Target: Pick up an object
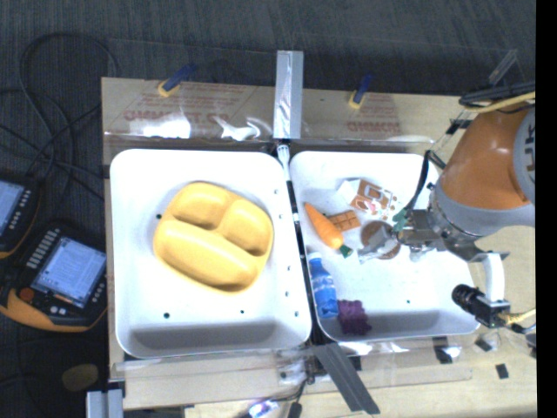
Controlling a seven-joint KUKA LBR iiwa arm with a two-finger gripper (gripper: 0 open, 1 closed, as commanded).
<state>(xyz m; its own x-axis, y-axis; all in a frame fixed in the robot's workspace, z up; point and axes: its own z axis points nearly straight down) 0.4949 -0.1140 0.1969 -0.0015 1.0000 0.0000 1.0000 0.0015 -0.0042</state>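
The left bin (122, 233) contains one large yellow foam block (213, 233), lying at its centre. The right bin (409, 316) contains one orange carrot toy (323, 225) near its left wall, one blue bottle (323, 287) along that wall, one purple object (352, 315) at the front edge, and one white printed packet (370, 197) toward the rear. The gripper (383, 240) sits at mid-bin beside a brown round object (376, 233); contact cannot be determined, nor the finger state. The bench (513, 347) is light wood, on dark carpet (130, 16).
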